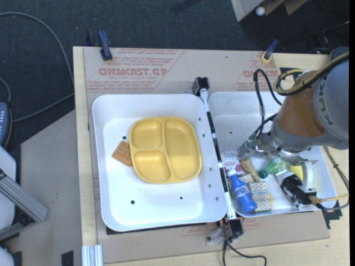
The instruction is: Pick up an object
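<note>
Arm's gripper (pixel 265 150) low over the right bin (pixel 238 107); whether its claw is wide or closed cannot be told. Blue bottle (pixel 242 193), at the bin's 7 o'clock among packets: probably light, stiff, smooth-sided; best gripped across its body.

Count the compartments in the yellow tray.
3. The yellow tray lies in the left bin. One small compartment sits at its upper left, another at its lower left, and one long compartment runs down its right side. None is covered.
</note>
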`<state>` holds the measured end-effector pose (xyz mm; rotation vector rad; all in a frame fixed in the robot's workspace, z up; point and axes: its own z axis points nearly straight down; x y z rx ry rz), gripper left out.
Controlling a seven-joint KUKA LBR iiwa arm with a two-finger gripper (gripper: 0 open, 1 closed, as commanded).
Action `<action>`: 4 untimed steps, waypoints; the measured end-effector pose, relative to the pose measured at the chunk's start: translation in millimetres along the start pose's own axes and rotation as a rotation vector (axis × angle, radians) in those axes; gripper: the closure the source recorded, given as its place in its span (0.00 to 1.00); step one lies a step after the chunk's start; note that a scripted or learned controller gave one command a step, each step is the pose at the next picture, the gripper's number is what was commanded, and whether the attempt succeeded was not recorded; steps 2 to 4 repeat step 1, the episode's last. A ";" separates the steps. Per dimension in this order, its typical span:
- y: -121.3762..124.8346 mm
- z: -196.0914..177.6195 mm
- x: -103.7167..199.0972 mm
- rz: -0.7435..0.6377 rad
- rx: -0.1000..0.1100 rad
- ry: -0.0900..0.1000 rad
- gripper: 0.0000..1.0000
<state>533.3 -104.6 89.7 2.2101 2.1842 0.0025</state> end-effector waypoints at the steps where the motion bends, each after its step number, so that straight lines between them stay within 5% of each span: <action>1: -1.5 -7.8 5.2 -0.005 0.012 0.013 1.00; 4: -1.5 -7.8 5.2 -0.005 0.012 0.013 1.00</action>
